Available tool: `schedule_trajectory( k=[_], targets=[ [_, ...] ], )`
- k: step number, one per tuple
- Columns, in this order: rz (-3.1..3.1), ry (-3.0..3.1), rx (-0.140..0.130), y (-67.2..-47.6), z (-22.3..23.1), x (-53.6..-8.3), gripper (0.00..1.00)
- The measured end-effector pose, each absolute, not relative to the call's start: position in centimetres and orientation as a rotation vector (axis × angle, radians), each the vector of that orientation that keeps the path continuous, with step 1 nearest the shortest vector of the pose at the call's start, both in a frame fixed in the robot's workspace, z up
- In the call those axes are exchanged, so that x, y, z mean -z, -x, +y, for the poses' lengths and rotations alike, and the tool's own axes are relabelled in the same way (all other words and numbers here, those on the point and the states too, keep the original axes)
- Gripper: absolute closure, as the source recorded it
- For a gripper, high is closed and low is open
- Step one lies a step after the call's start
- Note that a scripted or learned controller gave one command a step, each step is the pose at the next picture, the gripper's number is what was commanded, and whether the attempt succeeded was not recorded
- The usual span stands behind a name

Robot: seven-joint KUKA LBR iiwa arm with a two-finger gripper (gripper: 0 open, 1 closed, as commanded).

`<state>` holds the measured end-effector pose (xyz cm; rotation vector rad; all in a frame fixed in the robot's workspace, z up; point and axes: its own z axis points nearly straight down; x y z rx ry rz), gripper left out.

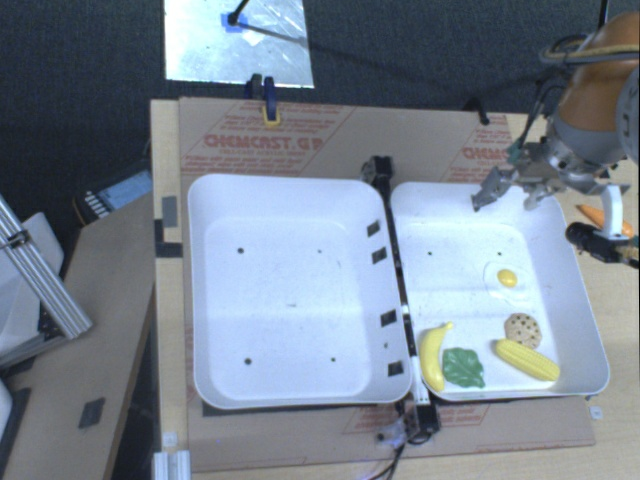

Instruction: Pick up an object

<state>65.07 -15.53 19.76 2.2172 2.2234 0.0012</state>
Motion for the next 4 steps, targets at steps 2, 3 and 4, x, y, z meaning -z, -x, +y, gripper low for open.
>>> schedule_trajectory(
  k=[2, 3, 4],
  targets=[
    [2.226, -2.199, -0.024, -61.6, -2.6, -45.8, 0.0],
    [2.227, -2.205, -0.017, -58.4, 2.0, -54.2, 0.0],
    [2.228, -2.208, -0.007, -58.5, 1.7, -54.7, 1.0]
  ],
)
